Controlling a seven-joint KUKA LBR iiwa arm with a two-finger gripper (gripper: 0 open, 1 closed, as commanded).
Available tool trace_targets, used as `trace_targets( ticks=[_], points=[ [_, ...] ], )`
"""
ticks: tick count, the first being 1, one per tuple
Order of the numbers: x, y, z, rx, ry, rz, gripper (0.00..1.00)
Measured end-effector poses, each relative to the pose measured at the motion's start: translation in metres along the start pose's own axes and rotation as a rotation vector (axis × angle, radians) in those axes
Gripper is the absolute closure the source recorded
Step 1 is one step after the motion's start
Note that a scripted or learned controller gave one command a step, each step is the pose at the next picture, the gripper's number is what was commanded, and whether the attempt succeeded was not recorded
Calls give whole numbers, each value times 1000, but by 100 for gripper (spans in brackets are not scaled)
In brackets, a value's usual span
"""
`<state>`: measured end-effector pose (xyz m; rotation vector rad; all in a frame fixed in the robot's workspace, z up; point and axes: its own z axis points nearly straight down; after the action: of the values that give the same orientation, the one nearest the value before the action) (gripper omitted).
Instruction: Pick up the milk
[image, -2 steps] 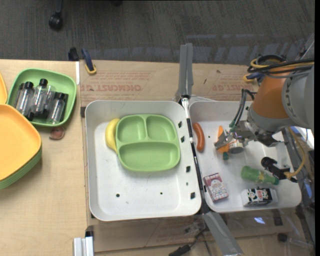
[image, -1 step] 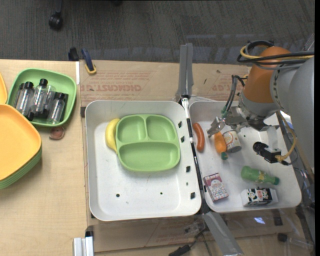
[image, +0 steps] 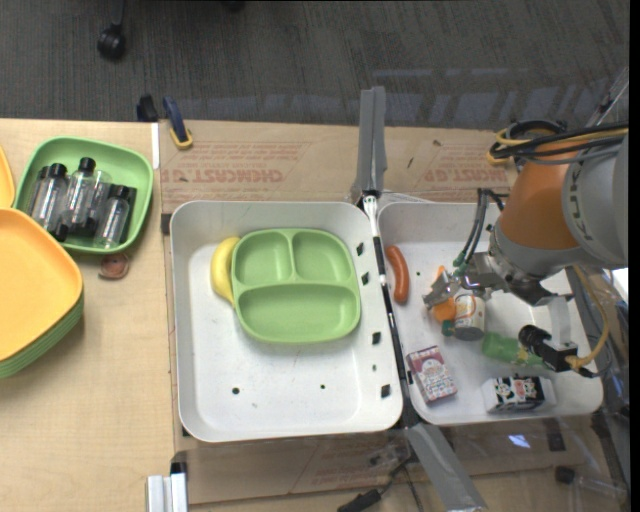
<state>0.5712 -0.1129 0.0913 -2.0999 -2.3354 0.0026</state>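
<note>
Milk carton (image: 519, 392) lies on its side at the right bin (image: 578, 400) front corner, long axis roughly left-right. Gripper (image: 452, 292) hangs farther back and left near cluttered items; finger state can't tell.

The scene is viewed from one fixed camera set above the table (image: 300, 160), angled down at a slant. Both bins, left (image: 200, 400) and right (image: 575, 400), are framed from moderate distance, with floor (image: 300, 50) seen along the top edge.
</note>
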Motion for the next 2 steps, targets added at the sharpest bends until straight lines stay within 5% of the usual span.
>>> trace_targets(
  ticks=[1,2],
  points=[
    [21,-44,0,1,1,-22,0],
    [20,-44,-8,2,1,-18,100]
  ],
)
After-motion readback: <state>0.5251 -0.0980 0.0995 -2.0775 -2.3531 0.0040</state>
